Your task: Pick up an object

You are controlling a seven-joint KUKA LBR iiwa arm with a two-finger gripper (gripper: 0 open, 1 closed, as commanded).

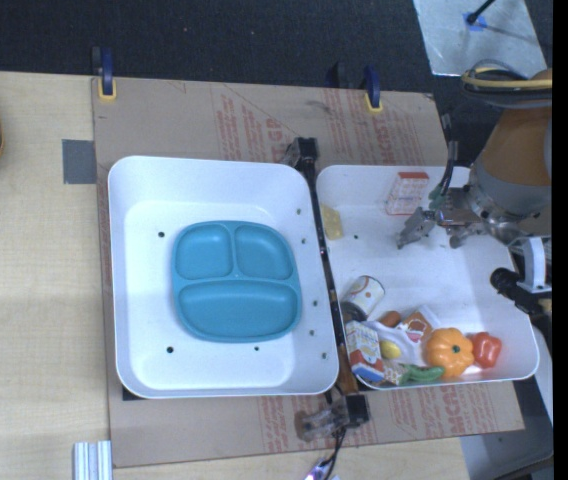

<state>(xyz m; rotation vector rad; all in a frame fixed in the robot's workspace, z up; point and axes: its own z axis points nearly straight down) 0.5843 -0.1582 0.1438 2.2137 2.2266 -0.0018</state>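
**Q:** In the camera view, how is the scene laid out, and why?

**A:** Two white bins sit side by side on the desk. The left bin (124, 268) carries a blue divided plate (236, 279) lying flat at its centre. The right bin (524, 363) holds the loose items, crowded into its near corner and along its near edge, probably because they slid or were dropped there: an orange pumpkin (449, 351), a red pepper (486, 348), a green piece (419, 374) and a printed packet (366, 346). A small carton (406, 192) lies alone near the far edge.

**Q:** Where is the gripper, and what is its state?

**A:** The gripper (424, 230) hangs over the far half of the right bin, just beside the carton, the arm entering from the right edge. Its fingers (411, 234) are spread apart and nothing lies between them.

**Q:** Which thing is the likely target, and how does it lie?

**A:** Judged by nearness, the carton. Its long axis runs roughly from the far edge towards the near edge, with a slight tilt. The spread fingers stand clear of it on its near side.
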